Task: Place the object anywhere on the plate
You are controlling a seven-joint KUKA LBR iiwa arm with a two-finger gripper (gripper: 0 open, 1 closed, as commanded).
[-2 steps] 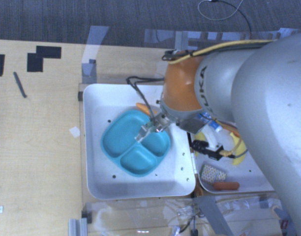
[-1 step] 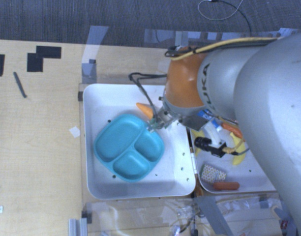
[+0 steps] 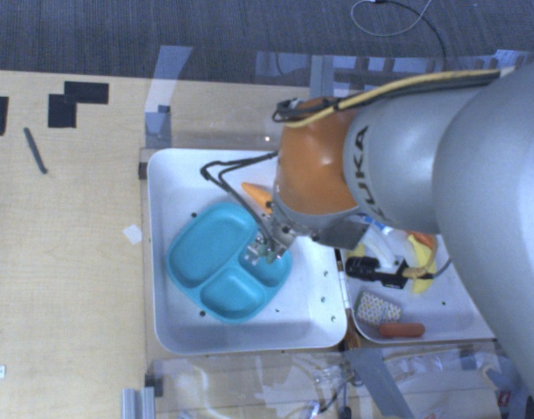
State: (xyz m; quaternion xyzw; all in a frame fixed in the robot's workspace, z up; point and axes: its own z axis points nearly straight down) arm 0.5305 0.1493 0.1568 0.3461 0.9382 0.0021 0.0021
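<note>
A blue divided plate [image 3: 217, 261] lies in the left white bin [image 3: 167, 234], with three compartments. My gripper [image 3: 265, 250] hangs over the plate's right side, above the small right compartment, its metal fingertips close to the plate surface. An orange object [image 3: 256, 194] pokes out from behind the wrist's orange band, just beyond the plate's upper right rim. The arm covers most of it. I cannot make out anything between the fingertips.
The right bin [image 3: 441, 326] holds a yellow item [image 3: 420, 251], a black item [image 3: 373, 270], a speckled pouch [image 3: 379, 306] and a red sausage-like piece [image 3: 400, 329]. A black cable [image 3: 223, 182] loops over the left bin's upper part. The arm spans the whole right side.
</note>
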